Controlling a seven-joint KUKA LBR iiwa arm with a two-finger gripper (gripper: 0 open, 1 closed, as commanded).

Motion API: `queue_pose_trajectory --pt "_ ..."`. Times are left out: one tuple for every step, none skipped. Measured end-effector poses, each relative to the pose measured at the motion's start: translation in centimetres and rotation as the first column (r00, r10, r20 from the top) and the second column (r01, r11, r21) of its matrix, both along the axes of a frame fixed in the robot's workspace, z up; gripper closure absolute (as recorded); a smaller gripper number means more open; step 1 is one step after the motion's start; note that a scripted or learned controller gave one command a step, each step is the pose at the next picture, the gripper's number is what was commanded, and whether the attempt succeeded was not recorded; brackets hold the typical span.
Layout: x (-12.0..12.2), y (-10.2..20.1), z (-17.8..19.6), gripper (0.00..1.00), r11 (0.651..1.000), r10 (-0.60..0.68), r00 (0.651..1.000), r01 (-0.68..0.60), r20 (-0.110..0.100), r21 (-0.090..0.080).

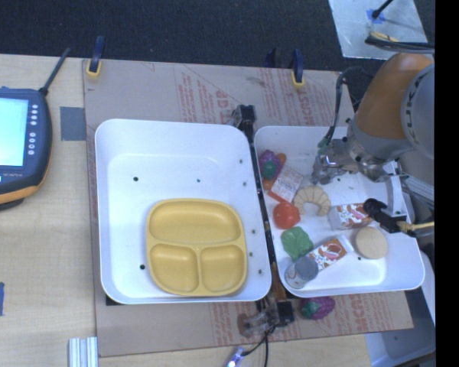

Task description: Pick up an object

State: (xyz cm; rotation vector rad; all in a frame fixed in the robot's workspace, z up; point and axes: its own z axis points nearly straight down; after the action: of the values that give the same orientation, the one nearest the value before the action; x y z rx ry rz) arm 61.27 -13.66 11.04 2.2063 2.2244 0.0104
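Bench (46,251): bears two white bins side by side.
Left bin (176,151): holds a yellow divided tray (196,246).
Right bin (402,270): holds the small objects, among them a croissant (314,198), red ball (285,215), green piece (297,242), round biscuit (370,243) and a tube (321,258).
Arm (390,105): over the right bin's far right corner.
Gripper (329,167): low, just above the croissant; finger state cannot be told.

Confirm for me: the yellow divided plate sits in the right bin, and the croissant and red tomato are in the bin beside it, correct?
Not quite. The camera view shows the yellow divided plate in the left bin, not the right. The croissant and red tomato are in the right bin beside it.
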Motion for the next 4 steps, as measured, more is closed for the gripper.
queue_pose_trajectory --pt "0.0 0.0 0.0 0.00 1.000 0.000 1.000 0.000 0.000 0.000" --pt "-8.5 1.9 -1.9 0.00 1.000 -0.003 1.000 0.003 -0.016 0.001" --pt "-1.4 3.3 -1.8 0.00 1.000 -0.004 1.000 0.004 -0.014 0.001" --pt "4.3 3.5 -1.2 0.00 1.000 -0.004 1.000 0.004 -0.018 0.000"
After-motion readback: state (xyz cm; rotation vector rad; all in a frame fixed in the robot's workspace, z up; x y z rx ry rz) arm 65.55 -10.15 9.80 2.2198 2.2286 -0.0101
